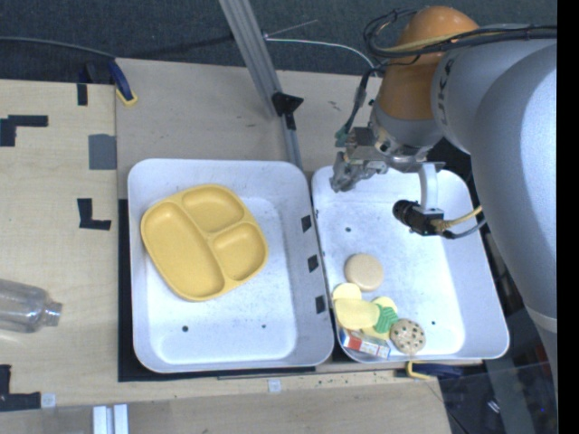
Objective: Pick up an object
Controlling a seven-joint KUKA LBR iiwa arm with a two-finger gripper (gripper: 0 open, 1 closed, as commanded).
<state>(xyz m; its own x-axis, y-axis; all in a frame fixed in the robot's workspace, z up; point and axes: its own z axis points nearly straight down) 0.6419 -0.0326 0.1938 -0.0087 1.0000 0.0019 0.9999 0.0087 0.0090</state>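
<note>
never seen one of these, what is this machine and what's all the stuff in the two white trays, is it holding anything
This is one picture from a camera fixed above a bench, looking down at a slant. The big grey shape with the orange band is a robot arm reaching in from the right. At its end is its tool, a small two-finger grabber, hovering over the top left corner of the right bin. I see nothing between its fingers, so it seems to hold nothing yet.

The left bin holds a yellow divided plate. Near the bottom of the right bin lies a small pile of toy food: a beige round piece, yellow pieces, something green and a speckled cookie. A clear plastic bottle lies on the bench at far left.
</note>
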